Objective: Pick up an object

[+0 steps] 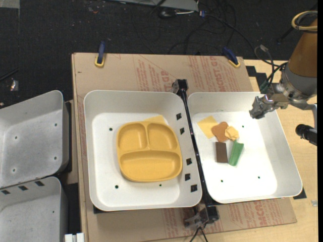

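Grey arm (pixel 303 69) slants its end effector (pixel 258 108) over, apparently, the right bin's (pixel 272 183) rim.

We are looking at an evenly and brightly lit scene, with light falling from above. The two white bins (pixel 101 135) left of the pincer (pixel 258 109) are showing soft glare on their rims, and the floor (pixel 40 34) beyond the desk (pixel 151 69) is staying dark. Shadows are lying short and faint under the yellow tray (pixel 149 153). The pincer itself is looking slightly soft and grainy, and fine detail is smearing throughout. Straight edges are showing no obvious bending near the borders.
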